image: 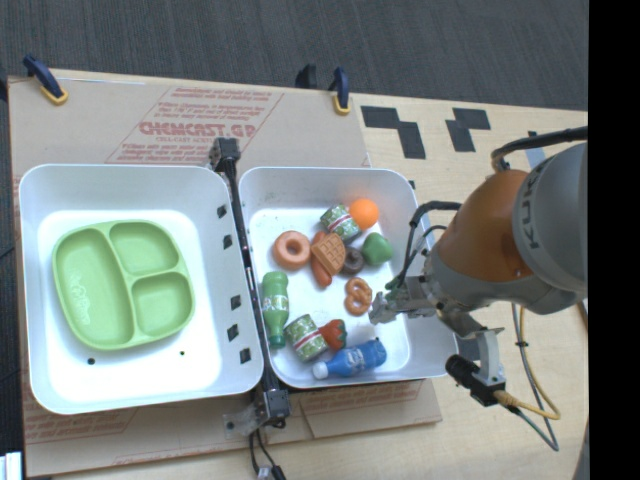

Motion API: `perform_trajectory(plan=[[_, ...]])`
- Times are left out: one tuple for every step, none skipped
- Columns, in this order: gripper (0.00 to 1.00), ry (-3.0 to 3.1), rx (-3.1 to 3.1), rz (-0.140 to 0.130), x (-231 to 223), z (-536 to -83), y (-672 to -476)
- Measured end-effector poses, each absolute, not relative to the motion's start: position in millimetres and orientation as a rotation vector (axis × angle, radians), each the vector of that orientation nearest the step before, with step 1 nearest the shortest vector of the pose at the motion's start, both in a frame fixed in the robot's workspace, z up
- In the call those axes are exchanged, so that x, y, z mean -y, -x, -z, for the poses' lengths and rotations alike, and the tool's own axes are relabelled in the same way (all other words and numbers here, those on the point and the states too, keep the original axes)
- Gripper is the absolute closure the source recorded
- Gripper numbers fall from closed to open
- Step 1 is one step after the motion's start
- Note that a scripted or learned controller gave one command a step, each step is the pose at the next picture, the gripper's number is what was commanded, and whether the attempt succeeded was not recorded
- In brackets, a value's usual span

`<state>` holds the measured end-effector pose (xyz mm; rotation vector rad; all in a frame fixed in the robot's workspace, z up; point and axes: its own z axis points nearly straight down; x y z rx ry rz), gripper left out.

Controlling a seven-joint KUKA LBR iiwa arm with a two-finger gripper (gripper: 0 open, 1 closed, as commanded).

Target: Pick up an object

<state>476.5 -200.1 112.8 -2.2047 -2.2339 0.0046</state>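
A: What's biggest here?

B: The arm (520, 238), grey with an orange band, coming in from the right over the edge of the right bin (300, 183). There are 2 white bins side by side; the left bin (40, 298) holds 1 green divided plate (125, 283) with 3 compartments.

A: And the toys?

B: All in the right bin. 1 green bottle (275, 308), upright in the view with its long axis running top to bottom, near the left wall. 1 blue bottle (352, 360) lying along the bottom wall, long axis nearly left to right, white cap to the left. 2 small cans: 1 at the top (340, 221), 1 near the bottom (305, 336). 1 doughnut (291, 250), 1 pretzel (358, 293), 1 orange ball (365, 212).

A: Anything unclear?

B: The brown piece (328, 254), the small dark ring (352, 259), the green lump (377, 248) and the red piece (333, 332) are too small to name.

A: The gripper?

B: The gripper (385, 310) sits just right of the pretzel, low in the bin. I cannot tell if it is spread or closed, and nothing shows in it.
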Motion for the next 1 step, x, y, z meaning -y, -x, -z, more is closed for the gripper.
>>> perform_trajectory(plan=[[1.00,2.215,2.231,0.002,155.6,-240.1,-477.9]])
